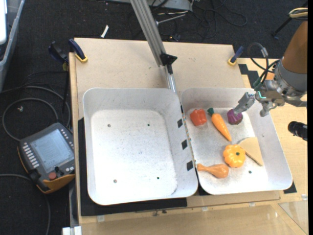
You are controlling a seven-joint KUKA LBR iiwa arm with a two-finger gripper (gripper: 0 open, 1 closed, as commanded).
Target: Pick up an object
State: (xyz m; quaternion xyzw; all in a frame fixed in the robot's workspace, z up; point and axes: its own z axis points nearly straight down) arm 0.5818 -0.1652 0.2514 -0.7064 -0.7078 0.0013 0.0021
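Note:
The right bin (274,146) holds several toy foods: a red pepper (198,117), an orange carrot (221,126), a purple eggplant-like piece (234,116), an orange pumpkin (234,155), a tan wedge (252,148) and an orange drumstick shape (213,170). My gripper (255,104) hangs over the bin's upper right part, just right of the purple piece. Its fingers are spread apart and nothing sits between them.
The left bin (98,102) lies beside the right one. A metal pole (149,26) slants down to the bins' shared top edge. Clamps (78,50) sit at the bench's back corners. A teach pendant (48,153) lies on the floor to the left.

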